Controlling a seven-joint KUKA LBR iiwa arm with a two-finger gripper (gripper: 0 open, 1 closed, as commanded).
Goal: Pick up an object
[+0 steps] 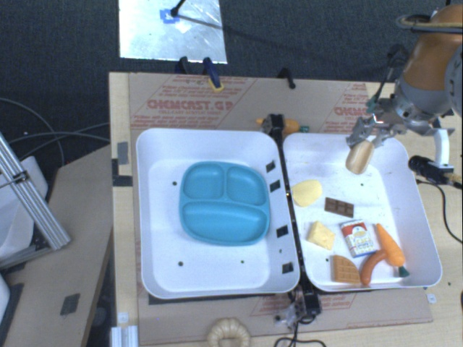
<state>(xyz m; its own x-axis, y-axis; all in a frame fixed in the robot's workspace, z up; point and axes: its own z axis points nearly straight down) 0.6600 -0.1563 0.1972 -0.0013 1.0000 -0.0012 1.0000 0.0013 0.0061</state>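
Both bins, the left bin [155,194] and the right bin [405,194], are moulded in smooth white plastic with a faint sheen. The blue divided plate [224,202] looks like matt plastic. The bench board [181,100] is seen as dull brown printed cardboard. A crinkled, shiny foil sheet [172,20] is laid on the rough dark carpet [58,35] beyond.

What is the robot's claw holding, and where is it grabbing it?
The claw seems to hold a tan bread roll by its top end, lifted above the right bin.
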